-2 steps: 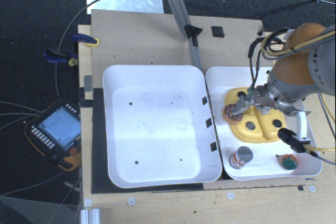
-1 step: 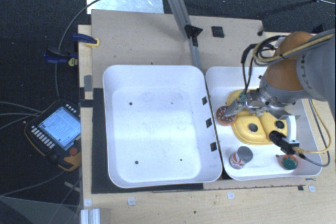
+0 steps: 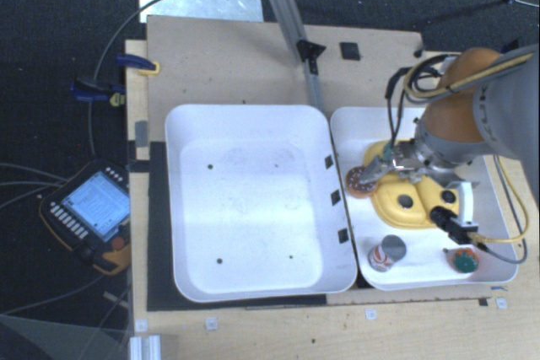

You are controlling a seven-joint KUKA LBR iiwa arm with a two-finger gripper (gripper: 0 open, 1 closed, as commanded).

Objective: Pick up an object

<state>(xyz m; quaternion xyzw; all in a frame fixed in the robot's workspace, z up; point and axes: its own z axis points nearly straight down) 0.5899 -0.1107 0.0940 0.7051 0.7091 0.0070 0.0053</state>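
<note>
The right bin [image 3: 350, 131] holds several objects. A yellow moulded toy with dark holes [image 3: 411, 202] lies near its middle. A round brown-and-pink speckled piece [image 3: 364, 180] rests by the bin's left wall. Toward the front lie a small grey and red cup-like item [image 3: 387, 252] and a green and orange item [image 3: 462, 260]. My gripper [image 3: 402, 164] hangs low over the back edge of the yellow toy, just right of the speckled piece. The grey arm with its orange band [image 3: 462, 101] covers the bin's back right part.
The left bin [image 3: 181, 181] stands beside the right one, their walls touching. A grey pole [image 3: 283, 0] slants over the bench's back. A teach pendant [image 3: 91, 211] lies on the floor at the left. Cables run along the arm and over the right bin's rim.
</note>
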